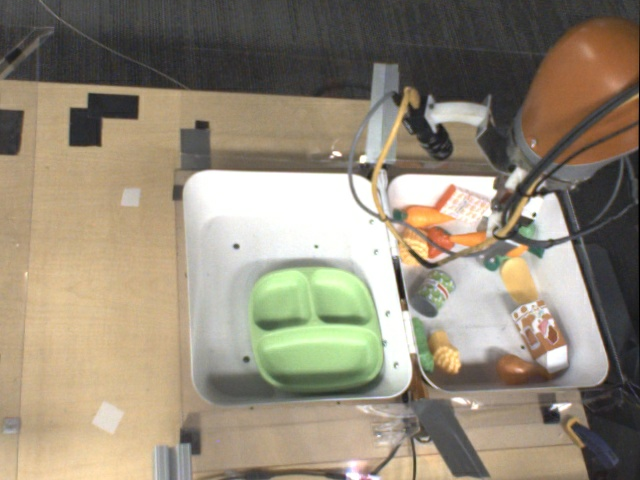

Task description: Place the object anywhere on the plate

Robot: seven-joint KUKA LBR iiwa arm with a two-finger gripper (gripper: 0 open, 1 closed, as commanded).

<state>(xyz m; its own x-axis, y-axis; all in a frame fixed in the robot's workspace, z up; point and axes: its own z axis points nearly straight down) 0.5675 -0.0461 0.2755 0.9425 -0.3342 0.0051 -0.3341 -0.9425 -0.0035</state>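
Spanning the wooden bench [80, 298], two white bins [215, 268] hold a green plate [315, 328] (end effector state unclear).

Two shallow white bins stand side by side: the left bin [205, 268] and the right bin [585, 298]. One green three-compartment plate [315, 328] lies at lower centre of the frame. The right-hand bin contains about eight small items, including one can [434, 291], one carrot [432, 215], one red-and-white packet [463, 204], one carton [538, 330] and one corn cob [443, 352].
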